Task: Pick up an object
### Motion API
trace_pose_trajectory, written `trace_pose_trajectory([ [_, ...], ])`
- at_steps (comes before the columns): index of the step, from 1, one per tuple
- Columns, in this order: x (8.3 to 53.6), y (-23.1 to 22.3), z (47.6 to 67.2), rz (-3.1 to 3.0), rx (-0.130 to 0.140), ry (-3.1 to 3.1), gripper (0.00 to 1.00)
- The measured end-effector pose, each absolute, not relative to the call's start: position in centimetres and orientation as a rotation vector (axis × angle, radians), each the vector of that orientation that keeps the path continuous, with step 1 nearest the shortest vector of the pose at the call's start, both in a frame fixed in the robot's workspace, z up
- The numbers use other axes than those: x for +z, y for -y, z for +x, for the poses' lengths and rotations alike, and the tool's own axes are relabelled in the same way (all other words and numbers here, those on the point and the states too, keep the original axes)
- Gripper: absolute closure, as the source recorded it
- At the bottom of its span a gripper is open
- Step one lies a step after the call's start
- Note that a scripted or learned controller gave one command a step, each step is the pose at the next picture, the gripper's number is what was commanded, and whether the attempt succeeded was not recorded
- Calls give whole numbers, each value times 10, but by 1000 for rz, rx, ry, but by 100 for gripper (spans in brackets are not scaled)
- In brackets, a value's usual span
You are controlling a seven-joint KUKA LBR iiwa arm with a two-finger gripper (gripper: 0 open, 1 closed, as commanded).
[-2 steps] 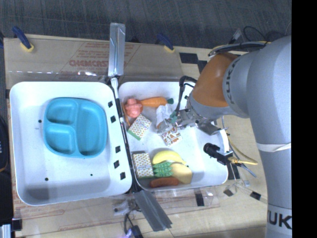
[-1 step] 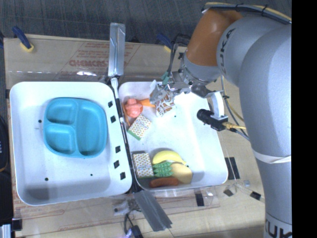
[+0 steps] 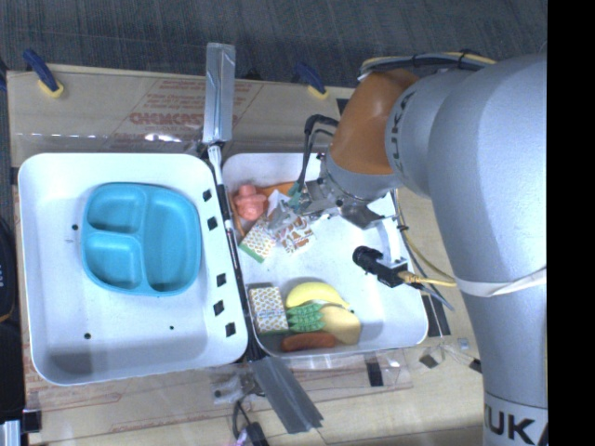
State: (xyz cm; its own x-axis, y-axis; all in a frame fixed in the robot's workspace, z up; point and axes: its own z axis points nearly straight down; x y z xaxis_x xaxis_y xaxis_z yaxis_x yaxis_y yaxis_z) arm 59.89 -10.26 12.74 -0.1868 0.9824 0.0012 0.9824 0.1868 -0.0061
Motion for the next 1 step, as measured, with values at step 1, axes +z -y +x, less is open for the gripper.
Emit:
trace_pose_trajectory([
  [1, 192, 57, 579, -1954, 1, 2457, 100],
])
